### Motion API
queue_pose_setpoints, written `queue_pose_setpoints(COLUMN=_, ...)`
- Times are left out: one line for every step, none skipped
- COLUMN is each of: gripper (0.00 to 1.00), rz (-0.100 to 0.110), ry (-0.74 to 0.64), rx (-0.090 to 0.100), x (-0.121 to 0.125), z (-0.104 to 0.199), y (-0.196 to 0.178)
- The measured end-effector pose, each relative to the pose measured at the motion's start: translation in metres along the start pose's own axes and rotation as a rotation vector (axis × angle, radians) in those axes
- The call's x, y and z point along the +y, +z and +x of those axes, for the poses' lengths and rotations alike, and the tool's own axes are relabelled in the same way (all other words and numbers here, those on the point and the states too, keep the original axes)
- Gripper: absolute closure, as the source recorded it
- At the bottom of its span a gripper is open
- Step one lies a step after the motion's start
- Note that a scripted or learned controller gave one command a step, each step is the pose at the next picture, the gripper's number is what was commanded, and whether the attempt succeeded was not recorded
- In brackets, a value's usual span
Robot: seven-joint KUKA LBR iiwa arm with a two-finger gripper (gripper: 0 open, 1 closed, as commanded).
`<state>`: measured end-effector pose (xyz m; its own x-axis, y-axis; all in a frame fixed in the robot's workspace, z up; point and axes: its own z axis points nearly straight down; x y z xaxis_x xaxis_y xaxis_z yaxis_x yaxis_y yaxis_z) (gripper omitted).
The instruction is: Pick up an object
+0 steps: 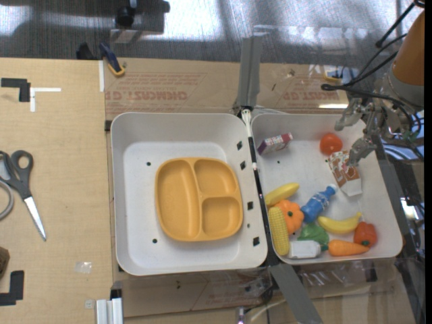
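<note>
Fingers point(358, 135) hang spread open and empty over the far right corner of the right bin point(391, 201), tips just above a small brown-and-white packet point(344, 171), beside the red ball point(331, 143). Looks like the approach step: next it must drop straight down and close on the packet. Yellow tray point(200, 199) sits in the left bin point(128, 181).

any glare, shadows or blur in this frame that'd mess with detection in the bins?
Camera view: striped light and dark shadows fall across the grey floor at the top; both bins are evenly lit, with mild brightness on the left bin rim. The yellow tray and toys such as the blue bottle are sharp. The gripper at right is small and cluttered by cables, so hard to read.
</note>
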<state>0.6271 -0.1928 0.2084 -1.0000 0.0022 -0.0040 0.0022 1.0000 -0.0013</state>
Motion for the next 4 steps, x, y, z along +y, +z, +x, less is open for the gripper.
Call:
queue_pose_setpoints(gripper=0.00, rz=-0.001, ry=0.139, rx=0.001, x=-0.017, z=0.001, y=0.105)
queue_pose_setpoints(gripper=0.00, rz=0.000, ry=0.253, rx=-0.006, x=-0.028, z=0.031, y=0.112)
queue_pose_setpoints(gripper=1.00, rz=0.002, ry=0.250, rx=-0.012, x=-0.027, z=0.029, y=0.101)
queue_pose_setpoints(gripper=1.00, rz=-0.001, ry=0.243, rx=0.001, x=0.019, z=0.091, y=0.116)
